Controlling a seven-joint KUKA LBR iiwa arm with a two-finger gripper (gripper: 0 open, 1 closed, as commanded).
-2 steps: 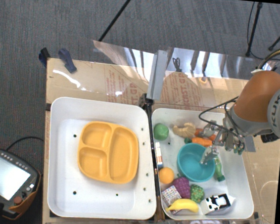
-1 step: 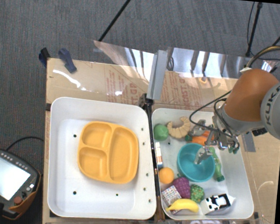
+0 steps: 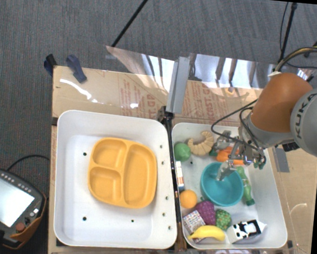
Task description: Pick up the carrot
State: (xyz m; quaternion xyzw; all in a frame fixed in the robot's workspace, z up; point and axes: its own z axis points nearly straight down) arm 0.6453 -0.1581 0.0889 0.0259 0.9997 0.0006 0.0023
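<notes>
Camera view: the left bin (image 3: 67, 142) carries a yellow divided plate (image 3: 123, 172). In the right bin (image 3: 278, 212), the carrot (image 3: 223, 155) lies beside a teal bowl (image 3: 221, 185), under the gripper (image 3: 235, 160). Whether the fingers are parted or closed, I cannot tell. Judged step: approach. Next: settle squarely over the carrot, then close.
</notes>
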